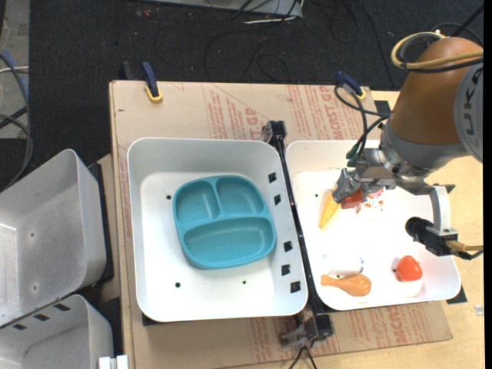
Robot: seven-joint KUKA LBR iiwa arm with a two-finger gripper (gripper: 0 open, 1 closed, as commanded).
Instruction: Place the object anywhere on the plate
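A teal divided plate (224,221) lies in the left white bin (154,283). My gripper (350,189) hangs low over the upper left part of the right bin (442,287). Right under it sits a small red object (354,199), partly hidden by the gripper. A yellow-orange cone-shaped piece (328,209) lies just left of the gripper, touching or nearly touching it. A tan toy drumstick (349,283) rests near the right bin's front edge. A red-orange round piece (408,268) sits to the right of the drumstick.
The black divider clamps (288,221) run between the two bins. A black part (427,235) on a bracket juts from the arm over the right bin's right side. Empty white tubs (42,229) stand left of the bench.
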